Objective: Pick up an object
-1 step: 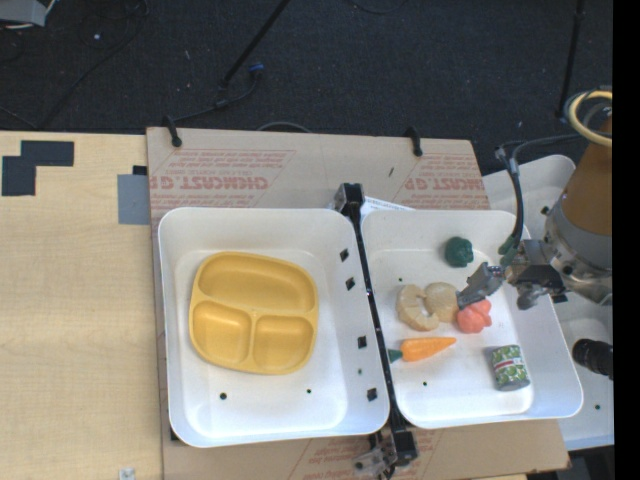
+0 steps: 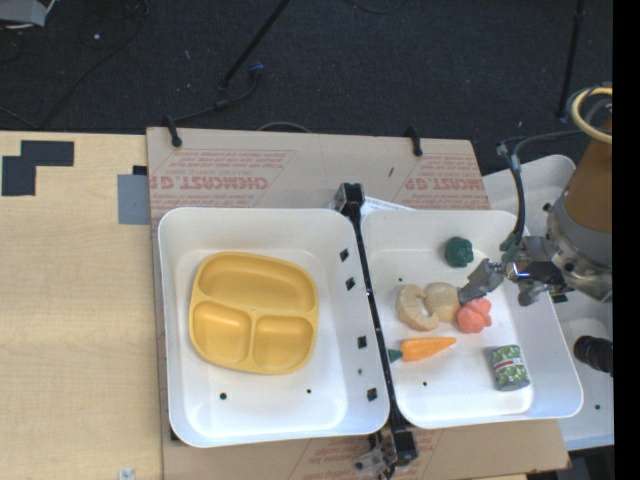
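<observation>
The right bin [image 2: 540, 393] holds several small objects. A dark green lump [image 2: 459, 251] lies near its back. Two pale beige pieces [image 2: 425, 304] sit mid-bin, with a red-orange lump [image 2: 474, 314] touching them on the right. An orange carrot [image 2: 427, 348] lies toward the front, and a green-labelled can [image 2: 508, 366] rests at the front right. My gripper [image 2: 483, 280] reaches in from the right, low over the bin, its dark fingertip just above the red-orange lump and beside the beige pieces. Nothing shows between its fingers.
The left bin [image 2: 200, 408] carries a yellow divided tray [image 2: 254, 311]. A black divider [image 2: 366, 308] runs between the bins. The arm's body [image 2: 585, 238] stands at the right edge. Cardboard [image 2: 300, 168] lies under both bins.
</observation>
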